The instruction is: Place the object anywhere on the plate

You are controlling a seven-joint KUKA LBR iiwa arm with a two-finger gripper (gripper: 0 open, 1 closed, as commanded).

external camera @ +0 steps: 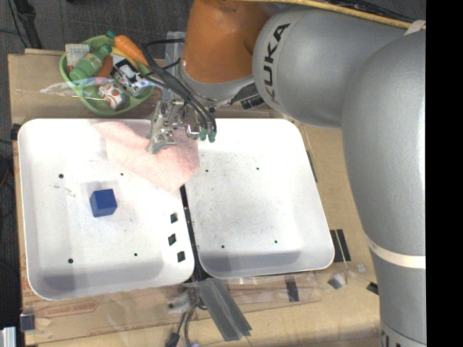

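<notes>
A small blue cube [103, 202] lies on the floor of the left bin [43, 194], left of its middle. A flat pink plate [148, 161] rests in the back right part of that bin, reaching to the edge shared with the right bin. My gripper [163, 137] hangs over the plate's back right portion, well to the right of and behind the cube. The metal gripper parts blur together from above, and nothing blue shows at them.
A green bowl [87, 100] full of toy food stands on the bench behind the left bin, close to the gripper's left. The right bin [253, 194] lies beside the plate. The arm's big grey body covers the right and back of the view.
</notes>
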